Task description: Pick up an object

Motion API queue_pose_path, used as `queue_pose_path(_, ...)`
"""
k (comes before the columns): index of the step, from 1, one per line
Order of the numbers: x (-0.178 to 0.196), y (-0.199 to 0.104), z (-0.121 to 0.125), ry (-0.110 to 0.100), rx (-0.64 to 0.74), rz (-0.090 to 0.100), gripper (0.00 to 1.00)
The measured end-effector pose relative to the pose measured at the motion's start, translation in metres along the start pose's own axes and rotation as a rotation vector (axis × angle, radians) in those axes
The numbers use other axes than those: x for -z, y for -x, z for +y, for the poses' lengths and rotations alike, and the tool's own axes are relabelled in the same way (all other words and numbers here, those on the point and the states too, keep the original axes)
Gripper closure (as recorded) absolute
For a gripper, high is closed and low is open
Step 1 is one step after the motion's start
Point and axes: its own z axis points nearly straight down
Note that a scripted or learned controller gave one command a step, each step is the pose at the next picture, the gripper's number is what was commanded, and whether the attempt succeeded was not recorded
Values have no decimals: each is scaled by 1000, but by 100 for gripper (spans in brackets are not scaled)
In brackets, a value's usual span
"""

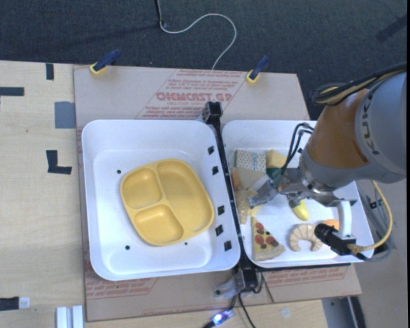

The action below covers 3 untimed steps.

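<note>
Under the gripper [265,195], in the right bin [328,130], lie the toys you could grab. I can't tell you if anything is caught, or how the tips are set, since they are too small and dark to read. The pizza slice [265,240] lies at about six o'clock from the tips, its long side pointing up and down the picture. The croissant [307,236] sits near four o'clock. The yellow tray [167,201] rests in the left bin [96,183], off at nine o'clock.
</note>
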Motion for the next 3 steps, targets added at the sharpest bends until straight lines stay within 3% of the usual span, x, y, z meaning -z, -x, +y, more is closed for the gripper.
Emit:
queue_pose_path(1,-53,-2,0,6,1,0,0)
queue_pose_path(2,-40,-1,0,7,1,-1,100)
queue_pose_path(3,19,-5,8,12,1,-2,100)
